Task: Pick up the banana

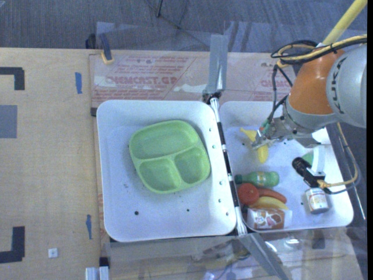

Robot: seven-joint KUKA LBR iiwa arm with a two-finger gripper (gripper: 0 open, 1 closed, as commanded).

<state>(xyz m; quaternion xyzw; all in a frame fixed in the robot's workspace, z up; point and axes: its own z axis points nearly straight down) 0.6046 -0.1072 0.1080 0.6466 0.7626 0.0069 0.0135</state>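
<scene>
Yellow banana (261, 150) lay in the right bin (344, 214), long axis roughly upright in view, directly under the fingers (265, 137); their opening and hold couldn't be told.

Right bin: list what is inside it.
In the right bin: a banana under the gripper, a green bottle, a tomato, a red and yellow pepper, a packet, a small can. The arm covers the bin's far corner.

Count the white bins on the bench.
2. The left bin holds a green tray. The right bin, touching it, holds the banana and other small items.
</scene>
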